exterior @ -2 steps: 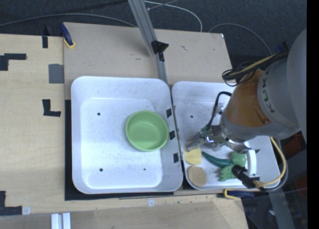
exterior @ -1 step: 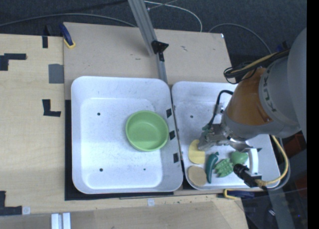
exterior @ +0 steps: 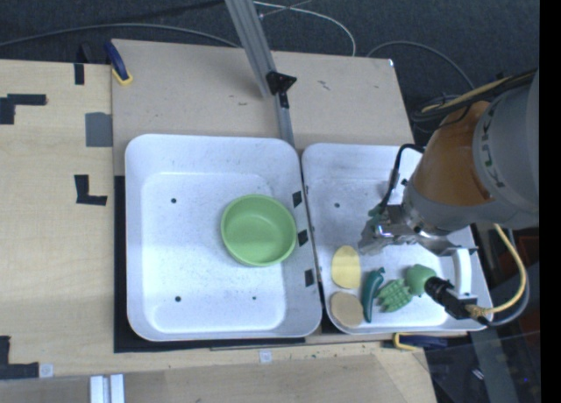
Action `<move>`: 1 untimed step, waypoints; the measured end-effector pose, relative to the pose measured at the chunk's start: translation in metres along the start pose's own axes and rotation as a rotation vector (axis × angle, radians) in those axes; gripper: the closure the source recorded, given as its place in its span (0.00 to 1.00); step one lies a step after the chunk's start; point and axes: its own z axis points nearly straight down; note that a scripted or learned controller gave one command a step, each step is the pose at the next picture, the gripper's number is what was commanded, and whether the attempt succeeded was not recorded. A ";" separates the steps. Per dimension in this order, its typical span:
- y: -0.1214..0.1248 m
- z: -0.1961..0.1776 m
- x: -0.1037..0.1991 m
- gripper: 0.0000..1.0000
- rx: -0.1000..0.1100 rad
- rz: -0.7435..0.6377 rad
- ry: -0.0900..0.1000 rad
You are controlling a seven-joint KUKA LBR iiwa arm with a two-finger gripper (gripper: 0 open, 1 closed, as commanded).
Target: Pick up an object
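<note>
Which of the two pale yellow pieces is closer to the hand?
The upper pale yellow oval piece, just below the hand; the other pale yellow piece lies at the bin's bottom corner.

You see a grey pole (exterior: 248,26) slanting over the bench (exterior: 202,86), a blue clamp (exterior: 117,61) at its back-left corner, and black tape marks (exterior: 83,188) on the left.

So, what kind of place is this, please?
Probably a robotics lab test bench: two white bins side by side, a robot arm reaching in, loose cables, and toy items such as a green bowl.
</note>
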 end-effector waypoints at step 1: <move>0.002 -0.056 0.010 1.00 -0.002 -0.002 0.000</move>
